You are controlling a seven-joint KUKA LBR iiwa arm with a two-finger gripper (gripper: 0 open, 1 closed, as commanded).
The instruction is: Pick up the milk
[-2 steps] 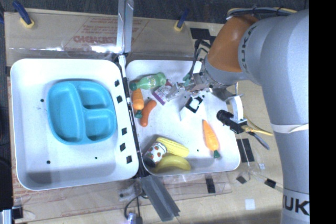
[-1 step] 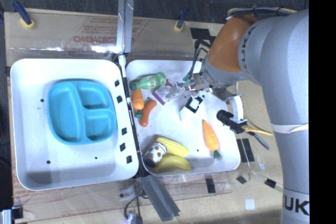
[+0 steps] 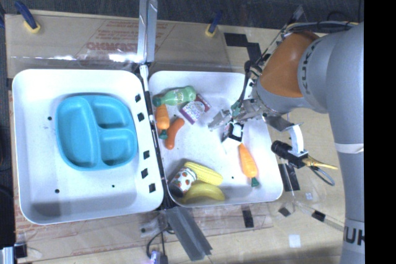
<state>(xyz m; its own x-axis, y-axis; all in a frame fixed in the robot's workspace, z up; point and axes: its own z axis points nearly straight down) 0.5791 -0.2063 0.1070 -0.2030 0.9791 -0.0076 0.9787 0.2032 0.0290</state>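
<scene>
The milk (image 3: 193,110) is a small white carton with purple print. It lies tilted in the upper middle of the right bin (image 3: 272,191), just below a green bottle (image 3: 176,96). My gripper (image 3: 226,125) hangs over the bin floor a short way right of the carton. Its fingers are spread, nothing sits between them, and it stands apart from the milk. The grey arm with its orange band (image 3: 284,71) reaches in from the right.
Two orange carrots (image 3: 167,125) lie by the right bin's left wall and a third carrot (image 3: 247,161) below the gripper. Bananas (image 3: 203,183) and a small strawberry-print cup (image 3: 182,179) fill the front. The left bin (image 3: 31,195) holds a blue divided tray (image 3: 96,130).
</scene>
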